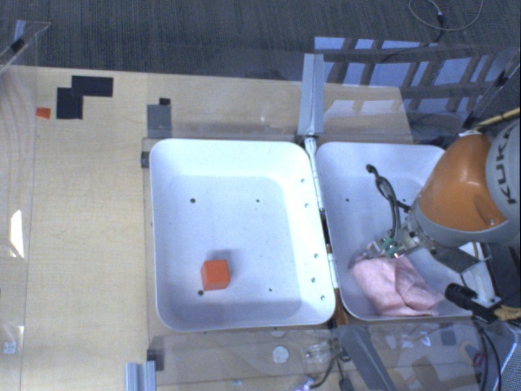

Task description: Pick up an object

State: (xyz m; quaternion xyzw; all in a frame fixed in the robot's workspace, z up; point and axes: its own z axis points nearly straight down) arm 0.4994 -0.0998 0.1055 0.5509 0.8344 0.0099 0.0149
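The arm (468, 194) reaches into the right bin (358, 177), its pincer (389, 247) low over the near part, just above a pink cloth (395, 287) that lies crumpled against the near wall. I cannot tell whether the pincer is released or clenched. In the left bin (244, 161), an orange cube (216, 274) sits near the front left, well apart. Both bins rest on the desk (81, 243).

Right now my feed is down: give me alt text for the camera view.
The grey-and-orange arm reaches from the right over the right bin, its claw low beside a crumpled pink cloth in that bin's near corner. In the left bin, an orange block sits alone near the front.
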